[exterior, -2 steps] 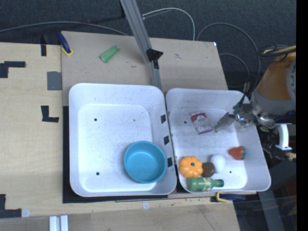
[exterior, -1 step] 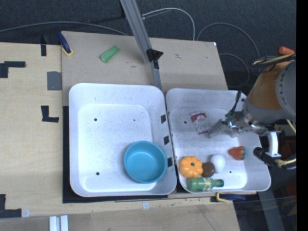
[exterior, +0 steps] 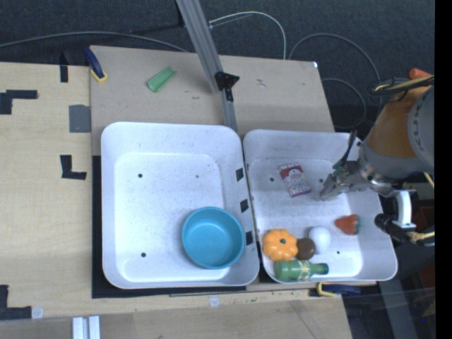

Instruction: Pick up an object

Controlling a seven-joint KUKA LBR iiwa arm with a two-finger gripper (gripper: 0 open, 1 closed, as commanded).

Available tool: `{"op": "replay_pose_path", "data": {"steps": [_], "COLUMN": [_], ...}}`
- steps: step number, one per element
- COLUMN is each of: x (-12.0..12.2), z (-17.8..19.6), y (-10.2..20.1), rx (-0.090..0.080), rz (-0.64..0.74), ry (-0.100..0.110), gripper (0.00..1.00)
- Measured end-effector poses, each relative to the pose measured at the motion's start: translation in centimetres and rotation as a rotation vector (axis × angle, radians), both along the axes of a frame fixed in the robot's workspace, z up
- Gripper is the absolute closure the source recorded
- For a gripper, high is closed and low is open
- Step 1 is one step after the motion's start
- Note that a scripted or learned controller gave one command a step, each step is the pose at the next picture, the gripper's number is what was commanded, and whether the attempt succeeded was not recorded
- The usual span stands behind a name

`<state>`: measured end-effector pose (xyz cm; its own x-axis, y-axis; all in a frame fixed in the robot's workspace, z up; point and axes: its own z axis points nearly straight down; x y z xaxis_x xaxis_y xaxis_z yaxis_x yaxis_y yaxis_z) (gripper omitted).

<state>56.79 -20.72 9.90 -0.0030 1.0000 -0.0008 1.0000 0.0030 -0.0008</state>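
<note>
Objects for picking are gathered in the right bin [exterior: 367, 263]. Nearest, along its lower edge, a green bottle [exterior: 300, 269] is seen lying on its side, with an orange toy pumpkin [exterior: 280, 245], a small brown ball [exterior: 306, 248] and a white egg-like piece [exterior: 320, 238] clustered just above it. A red piece [exterior: 347, 224] lies apart at the right. Higher up, a red-and-white packet [exterior: 294, 179] lies flat. The gripper [exterior: 332, 187] is lowered just beside that packet; nothing is seen between its fingers, and whether it is open or closed cannot be told. A blue bowl [exterior: 212, 236] is held in the left bin [exterior: 120, 189]. A green block [exterior: 160, 79] rests on the tabletop [exterior: 282, 97] at the upper left.
</note>
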Motion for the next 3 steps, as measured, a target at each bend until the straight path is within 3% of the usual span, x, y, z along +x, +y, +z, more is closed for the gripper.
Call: {"op": "replay_pose_path", "data": {"steps": [1,3], "x": [0.0,-0.2], "z": [6.3,14.3], "y": [0.0,0.0], "rx": [-0.001,-0.001], "rz": [-0.001,-0.001], "ry": [-0.006,-0.004], "gripper": [1.0,1.0]}}
